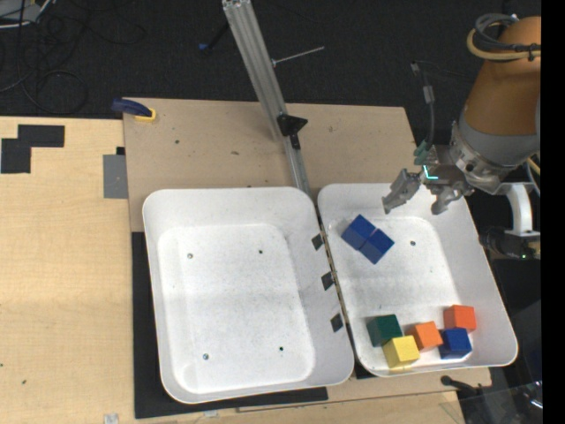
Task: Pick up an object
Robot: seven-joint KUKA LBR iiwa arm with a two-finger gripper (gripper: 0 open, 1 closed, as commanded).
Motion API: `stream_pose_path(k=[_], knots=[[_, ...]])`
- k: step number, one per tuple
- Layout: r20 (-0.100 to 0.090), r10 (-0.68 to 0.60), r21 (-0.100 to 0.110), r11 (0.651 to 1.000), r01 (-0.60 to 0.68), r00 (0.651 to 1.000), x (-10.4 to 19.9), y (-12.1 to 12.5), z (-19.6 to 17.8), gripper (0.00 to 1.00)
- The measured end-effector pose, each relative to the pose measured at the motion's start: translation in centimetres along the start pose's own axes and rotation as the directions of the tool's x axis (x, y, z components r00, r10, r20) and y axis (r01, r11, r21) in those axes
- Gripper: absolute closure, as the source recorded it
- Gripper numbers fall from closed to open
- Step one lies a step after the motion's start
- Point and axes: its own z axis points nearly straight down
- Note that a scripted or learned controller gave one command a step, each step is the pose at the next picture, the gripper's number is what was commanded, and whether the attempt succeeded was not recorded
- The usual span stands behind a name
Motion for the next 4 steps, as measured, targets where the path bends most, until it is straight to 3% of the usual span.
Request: stream_pose_path(k=[1, 4], knots=[[0.001, 0.002, -0.004, 1.0, -0.002, 1.0, -0.1, 0.1, -0.2, 0.0], [0.0, 0.004, 0.001, 1.0, -0.004, 1.0, 0.5, -0.3, 15.3, 0.0]])
